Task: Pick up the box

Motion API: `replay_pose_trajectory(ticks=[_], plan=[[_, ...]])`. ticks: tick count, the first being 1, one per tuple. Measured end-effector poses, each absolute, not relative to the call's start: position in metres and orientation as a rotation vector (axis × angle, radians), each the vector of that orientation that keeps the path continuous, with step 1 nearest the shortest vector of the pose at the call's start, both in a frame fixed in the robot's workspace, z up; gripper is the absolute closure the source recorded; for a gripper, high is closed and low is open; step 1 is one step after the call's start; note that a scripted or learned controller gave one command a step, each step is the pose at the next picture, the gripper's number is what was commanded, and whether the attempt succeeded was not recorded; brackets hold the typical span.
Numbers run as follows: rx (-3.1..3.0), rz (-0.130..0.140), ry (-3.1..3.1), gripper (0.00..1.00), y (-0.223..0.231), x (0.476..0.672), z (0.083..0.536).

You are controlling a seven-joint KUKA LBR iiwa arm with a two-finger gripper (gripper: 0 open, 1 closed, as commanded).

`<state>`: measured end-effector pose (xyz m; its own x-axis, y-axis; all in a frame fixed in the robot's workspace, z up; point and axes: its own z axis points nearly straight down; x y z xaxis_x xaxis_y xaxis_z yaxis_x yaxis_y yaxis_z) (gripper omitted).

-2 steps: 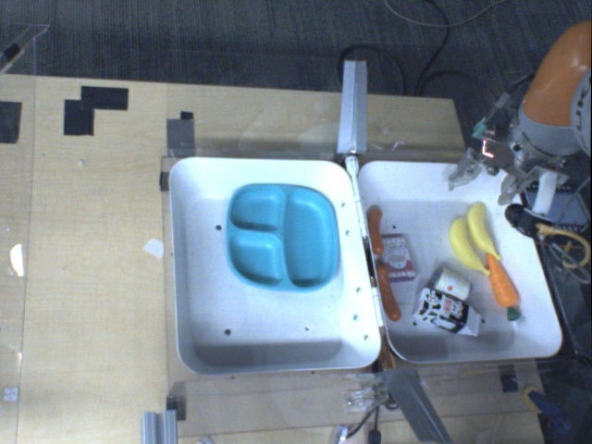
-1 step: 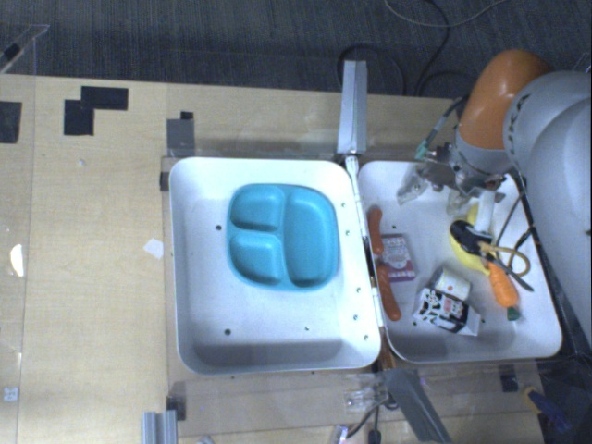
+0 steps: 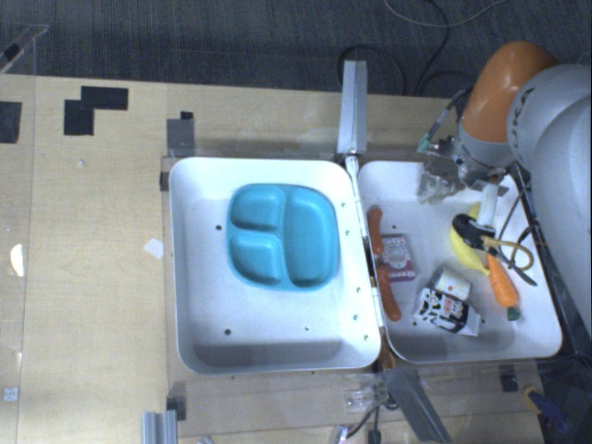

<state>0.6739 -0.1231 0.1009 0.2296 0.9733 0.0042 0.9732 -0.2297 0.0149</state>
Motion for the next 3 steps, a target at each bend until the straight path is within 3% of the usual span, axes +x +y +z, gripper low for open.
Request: replay_pose_trajectory(ticks=[1, 2, 3], plan=[[2.437, 0.011, 1.973, 1.00, -0.094, 0.671, 0.227], [2.322, 0.008, 2.109, 1.00, -0.057, 0.634, 0.263], [2.287, 0.008, 2.148, 1.00, -0.051, 0.629, 0.285]])
